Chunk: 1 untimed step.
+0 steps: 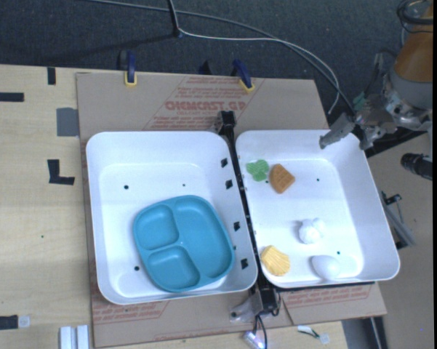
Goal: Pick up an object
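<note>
We're at the approach step: nothing is picked yet. The gripper point(343, 135) sits over the upper right rim of the right bin point(371, 195), at the end of the arm point(414, 64) coming in from the right. One grey finger points left toward the bin; we cannot tell if the pincer is wide or narrow from this angle, and nothing shows between its tips.

Candidate things all lie in the right bin: a green piece point(258, 169) near the top left, an orange-brown piece point(281, 179) just beside it, a small white lump point(310, 231) lower down, a yellow piece point(275, 261) at the bottom left corner, and a white rounded piece point(324, 266) near the bottom wall. The orange-brown piece looks the nearest easy target.

Next move, as we judge it: travel left and down into the bin, centre over one piece, descend.

Obstacles: the green and orange-brown pieces are close together, so a grab may hit both. The yellow piece hugs the divider clips point(238, 187). The left bin point(102, 166) holds a blue divided plate point(182, 242), well apart.
</note>
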{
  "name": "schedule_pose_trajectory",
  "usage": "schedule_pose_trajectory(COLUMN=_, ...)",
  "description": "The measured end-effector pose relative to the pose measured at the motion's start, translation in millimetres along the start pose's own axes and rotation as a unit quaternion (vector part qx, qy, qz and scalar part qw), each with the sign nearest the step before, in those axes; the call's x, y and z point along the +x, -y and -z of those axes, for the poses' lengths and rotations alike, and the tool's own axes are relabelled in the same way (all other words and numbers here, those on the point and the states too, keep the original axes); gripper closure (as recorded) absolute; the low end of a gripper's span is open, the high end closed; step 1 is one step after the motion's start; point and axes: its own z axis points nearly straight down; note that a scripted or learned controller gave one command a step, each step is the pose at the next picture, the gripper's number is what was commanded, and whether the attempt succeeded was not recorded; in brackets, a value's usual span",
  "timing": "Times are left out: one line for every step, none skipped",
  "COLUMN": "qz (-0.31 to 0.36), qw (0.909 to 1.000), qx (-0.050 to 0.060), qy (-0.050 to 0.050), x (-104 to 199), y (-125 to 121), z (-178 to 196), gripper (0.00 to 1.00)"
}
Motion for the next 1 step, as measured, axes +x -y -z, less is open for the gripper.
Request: schedule_pose_trajectory(qz=0.035, qw=0.9994, qx=0.002, qy=0.000, x=-2.6, y=-25.4, z=-41.7, gripper=0.00)
